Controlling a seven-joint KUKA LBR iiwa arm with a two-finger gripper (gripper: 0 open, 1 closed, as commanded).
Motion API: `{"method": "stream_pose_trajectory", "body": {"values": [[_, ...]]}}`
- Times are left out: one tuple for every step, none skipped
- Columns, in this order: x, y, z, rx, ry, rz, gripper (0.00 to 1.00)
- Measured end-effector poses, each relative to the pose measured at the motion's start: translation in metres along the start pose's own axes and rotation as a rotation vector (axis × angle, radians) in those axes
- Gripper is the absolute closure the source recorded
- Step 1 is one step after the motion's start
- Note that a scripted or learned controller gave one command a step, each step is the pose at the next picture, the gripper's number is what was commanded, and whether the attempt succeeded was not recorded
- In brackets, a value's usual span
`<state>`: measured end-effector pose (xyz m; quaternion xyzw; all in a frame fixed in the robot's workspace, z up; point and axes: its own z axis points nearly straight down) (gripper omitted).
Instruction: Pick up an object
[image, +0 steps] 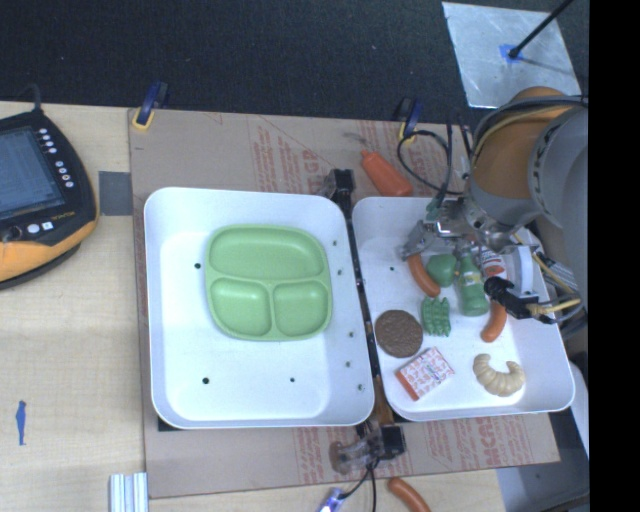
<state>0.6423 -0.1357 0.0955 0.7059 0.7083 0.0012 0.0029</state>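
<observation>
At the bottom edge of the frame a stray orange sausage (411, 492) lies on the cardboard sheet (250, 140) that covers the worktop (70, 380). Above it sit two white bins side by side. The left bin (170, 300) carries a green divided plate (269, 281). The right bin (545, 395) holds the toys: nearest the viewer a cream croissant (499, 375) and a red-and-white packet (425, 373), then a brown round cookie (398, 332), a ridged green block (436, 315) and an orange sausage at the right (494, 321).

Further up, the pincer (440, 238) hangs low over a cluster of three pieces, a slanted orange sausage (424, 275), a round green piece (440, 268) and a green bottle (470, 284); whether its fingers are spread or pressed together cannot be made out, and nothing is seen held between them.

The round green piece, just below the pincer in the upper half of the right bin, looks the likely pick. It appears to be light, hard plastic, smooth enough to slip, and it touches its neighbours, so a grip across its widest part seems soundest.

At the top, an orange carrot-like toy (384, 174) rests beyond the bins, and a control pendant (40, 190) lies at upper left.
</observation>
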Motion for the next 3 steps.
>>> {"method": "stream_pose_trajectory", "body": {"values": [[0.021,-0.015,0.004,0.011,0.001,-0.004,0.0],[0.02,-0.015,-0.007,0.013,0.0,-0.005,1.0],[0.085,-0.01,-0.098,0.008,0.003,-0.001,1.0]]}}
